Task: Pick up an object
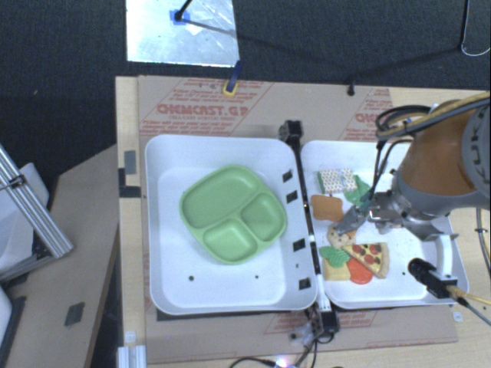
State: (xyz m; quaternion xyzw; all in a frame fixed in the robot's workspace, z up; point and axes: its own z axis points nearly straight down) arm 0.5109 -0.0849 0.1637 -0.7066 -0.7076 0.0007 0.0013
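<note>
Dark carpet is surrounding a bench (192,102) carrying two white bins. Left bin (165,282): a green divided plate (232,213) is sitting near its centre. Right bin (437,290), beside the plate: the gripper (354,219) is hovering low over an orange toy piece (327,207) and a pizza slice toy (368,256); finger spacing cannot be told. A patterned square (336,179) and green toy (357,192) are lying just behind the gripper.

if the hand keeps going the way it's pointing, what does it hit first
The hand points down and left into the right bin. Probably the beige cookie-like piece just below its tips comes first, though depth is hard to judge.
</note>
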